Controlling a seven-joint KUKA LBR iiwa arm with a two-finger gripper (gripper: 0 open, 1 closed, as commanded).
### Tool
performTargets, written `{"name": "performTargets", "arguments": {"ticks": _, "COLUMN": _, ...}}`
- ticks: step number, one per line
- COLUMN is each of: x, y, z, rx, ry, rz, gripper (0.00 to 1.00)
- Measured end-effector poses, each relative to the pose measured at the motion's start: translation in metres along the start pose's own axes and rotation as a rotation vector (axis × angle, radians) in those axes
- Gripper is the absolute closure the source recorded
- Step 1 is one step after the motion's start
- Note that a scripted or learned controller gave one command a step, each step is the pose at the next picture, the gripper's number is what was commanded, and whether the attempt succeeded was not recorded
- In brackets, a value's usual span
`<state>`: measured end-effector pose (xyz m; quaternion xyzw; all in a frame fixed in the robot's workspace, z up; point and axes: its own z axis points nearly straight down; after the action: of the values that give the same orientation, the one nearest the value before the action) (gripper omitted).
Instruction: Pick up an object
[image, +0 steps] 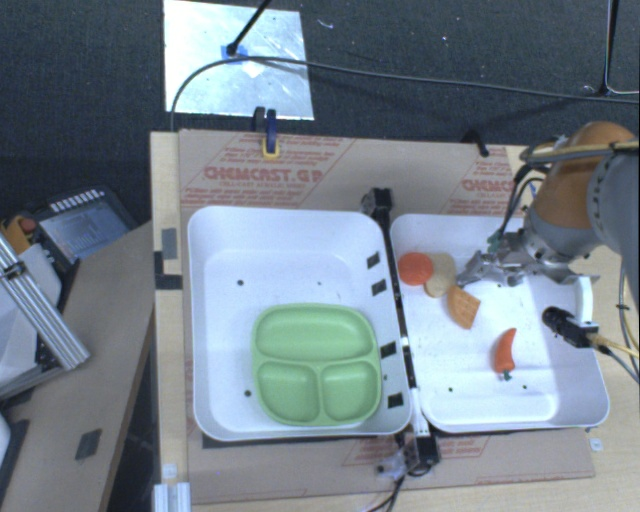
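Lowest in the frame, and so nearest the camera, sits a green divided plate (317, 363) with three compartments, resting in the lower middle of the left bin (215, 300). It is wide and flat, poor for a two-finger pinch.

Moving right across the black clips on the seam between the bins, the right bin (520, 400) holds the likelier candidates. At its upper left lies an orange-red round piece (415, 267), perhaps a toy tomato, touching a pale beige round piece (439, 283) just to its right. Directly below that lies an orange wedge (462, 306), tilted, touching or nearly touching the beige piece. Lower and further right, well apart from the cluster, lies a small red chili pepper (505, 349) with a green stem.

All look like light, rigid plastic play food, probably smooth and prone to slip. I judge the pepper easiest: it lies alone, and a pinch across its narrow middle should hold. The cluster crowds itself, so fingers may nudge a neighbour.

At the upper right of the frame, the gripper (478, 268) hangs low just beside the beige piece; whether its fingers stand apart or together I cannot tell. Nothing shows between them.
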<state>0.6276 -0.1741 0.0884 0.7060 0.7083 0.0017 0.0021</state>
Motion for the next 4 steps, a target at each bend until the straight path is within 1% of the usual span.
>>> {"name": "performTargets", "arguments": {"ticks": 1, "x": 0.000, "y": 0.002, "z": -0.013, "rx": -0.005, "ry": -0.001, "rz": -0.003, "gripper": 1.00}}
{"name": "performTargets", "arguments": {"ticks": 3, "x": -0.007, "y": 0.019, "z": -0.136, "rx": -0.004, "ry": -0.003, "rz": -0.002, "gripper": 1.00}}
{"name": "performTargets", "arguments": {"ticks": 4, "x": -0.007, "y": 0.021, "z": -0.182, "rx": -0.002, "ry": -0.002, "rz": -0.003, "gripper": 1.00}}
